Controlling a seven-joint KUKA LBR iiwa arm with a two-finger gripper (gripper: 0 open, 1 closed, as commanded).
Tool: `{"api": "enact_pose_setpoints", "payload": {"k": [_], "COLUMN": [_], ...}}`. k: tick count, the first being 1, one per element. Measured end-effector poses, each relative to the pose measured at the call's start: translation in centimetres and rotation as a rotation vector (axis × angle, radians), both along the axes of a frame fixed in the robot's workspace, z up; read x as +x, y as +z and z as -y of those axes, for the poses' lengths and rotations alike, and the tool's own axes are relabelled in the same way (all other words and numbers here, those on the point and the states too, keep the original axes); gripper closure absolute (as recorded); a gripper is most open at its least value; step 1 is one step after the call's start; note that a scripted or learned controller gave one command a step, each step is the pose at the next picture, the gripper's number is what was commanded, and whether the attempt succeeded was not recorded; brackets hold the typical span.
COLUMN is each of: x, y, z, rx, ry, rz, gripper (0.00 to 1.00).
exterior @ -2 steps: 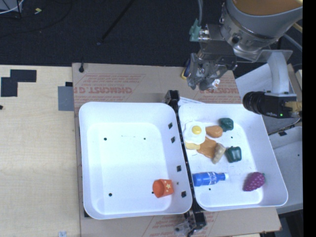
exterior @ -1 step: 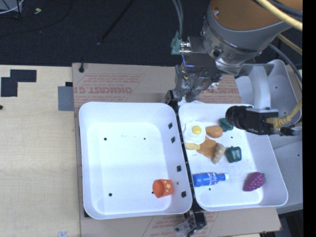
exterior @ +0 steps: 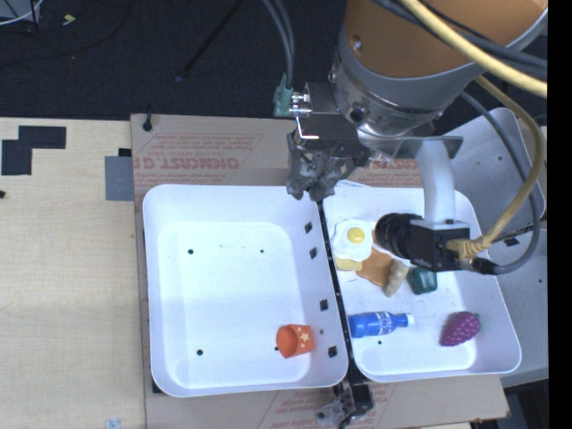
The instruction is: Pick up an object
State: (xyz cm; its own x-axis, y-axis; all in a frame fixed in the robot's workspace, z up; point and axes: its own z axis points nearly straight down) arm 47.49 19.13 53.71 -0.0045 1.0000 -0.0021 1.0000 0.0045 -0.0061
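The hand (exterior: 315, 186) hangs at the far end of the divider between the bins; I can't tell its grip. An orange cup (exterior: 294, 340) lies in the left bin (exterior: 179, 213), a blue bottle (exterior: 379, 324) in the right bin (exterior: 500, 351)

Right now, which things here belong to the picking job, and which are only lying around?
For the job:
orange toy cup
blue plastic bottle
purple toy grape bunch
toy fried egg
grey arm's tool

Only around:
brown cardboard sheet
grey hoses
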Motion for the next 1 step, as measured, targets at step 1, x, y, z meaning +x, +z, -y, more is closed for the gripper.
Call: {"api": "enact_pose_setpoints", "payload": {"k": [1], "x": [0.08], "y": [-0.03], "z": [-4.15], "rx": [0.001], "ry": [0.0], "rz": [0.003], "gripper": [1.0]}}
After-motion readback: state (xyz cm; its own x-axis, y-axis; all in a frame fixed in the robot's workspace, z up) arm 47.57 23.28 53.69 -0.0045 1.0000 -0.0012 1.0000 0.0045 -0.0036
